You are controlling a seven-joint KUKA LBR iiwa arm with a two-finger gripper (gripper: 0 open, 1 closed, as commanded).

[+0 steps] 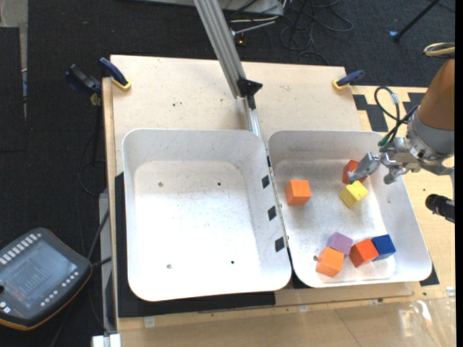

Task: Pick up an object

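Claw [364, 168] low in right bin [405, 215], over red block [351, 170], yellow block [354, 194] just beside. Open or closed, can't tell. Imo center on red, avoid nudging yellow.

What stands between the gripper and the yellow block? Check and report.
Nothing visible. The gripper hangs in the right bin just above the yellow block, with a red block close beside its tip, not between the two.

Fixed overhead camera looks slantwise onto both bins [195, 150].
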